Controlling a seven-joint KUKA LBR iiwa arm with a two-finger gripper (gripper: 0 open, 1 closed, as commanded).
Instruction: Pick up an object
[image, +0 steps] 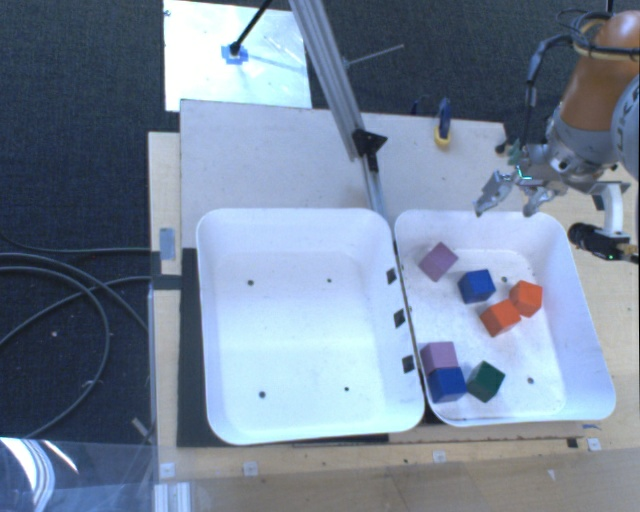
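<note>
The right bin (575, 300) holds several small blocks: a purple one (437, 261) near its back, a blue one (476, 286), two orange ones (526, 297) (500, 318), another purple one (438, 355) resting against a blue one (447, 383), and a dark green one (486, 381). My gripper (513, 197) hangs above the back rim of the right bin, its two fingers spread apart with nothing between them. It sits behind and above the blocks, well off from each.
The left bin (215, 300) lies beside the right one, sharing a middle edge. A slanted metal pole (340, 90) rises behind the bins. A yellow clamp (442, 128) sits on the board's back edge. Black cables (60, 290) trail at the left.
</note>
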